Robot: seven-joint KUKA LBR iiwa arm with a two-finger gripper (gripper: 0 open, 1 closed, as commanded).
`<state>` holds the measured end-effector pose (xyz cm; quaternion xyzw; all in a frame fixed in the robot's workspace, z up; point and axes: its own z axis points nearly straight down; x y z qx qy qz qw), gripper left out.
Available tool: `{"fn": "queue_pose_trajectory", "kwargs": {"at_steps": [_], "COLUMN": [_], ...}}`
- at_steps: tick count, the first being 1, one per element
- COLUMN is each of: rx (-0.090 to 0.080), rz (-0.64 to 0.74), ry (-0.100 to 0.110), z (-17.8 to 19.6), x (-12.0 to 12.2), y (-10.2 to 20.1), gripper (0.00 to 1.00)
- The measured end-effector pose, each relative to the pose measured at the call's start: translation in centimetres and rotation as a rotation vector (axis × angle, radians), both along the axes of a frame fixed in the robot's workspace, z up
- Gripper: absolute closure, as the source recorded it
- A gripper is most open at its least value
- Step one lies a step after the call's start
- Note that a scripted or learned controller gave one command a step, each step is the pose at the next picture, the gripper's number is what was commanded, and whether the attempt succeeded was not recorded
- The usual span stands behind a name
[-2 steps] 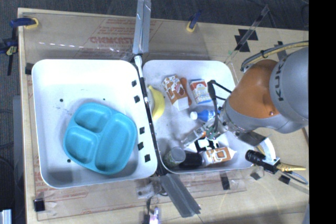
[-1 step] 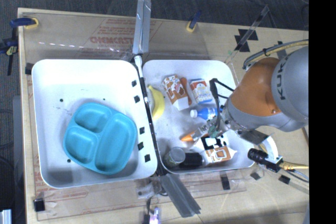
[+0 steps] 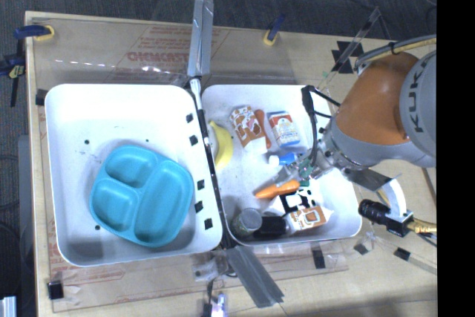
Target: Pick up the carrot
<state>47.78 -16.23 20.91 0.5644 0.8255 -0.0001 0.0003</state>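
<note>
Over the right bin [image 3: 338, 230] the arm [image 3: 378, 115] bends down, its pincer [image 3: 306, 173] by the carrot [image 3: 276, 189], grip unclear

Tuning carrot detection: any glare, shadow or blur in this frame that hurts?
Camera view: soft overall; carrot readable orange on the right bin; gripper area beside it cluttered and blurry; blue tray casts a mild shadow in the left bin; clear sheet behind the bins shows faint reflections.
</note>
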Motion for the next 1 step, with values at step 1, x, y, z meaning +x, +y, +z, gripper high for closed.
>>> {"fn": "queue_pose_trajectory", "kwargs": {"at_steps": [1], "rx": [0.0], "rz": [0.0], "ry": [0.0], "z": [-0.01], "x": [-0.01], "y": [-0.01], "gripper": [0.0]}}
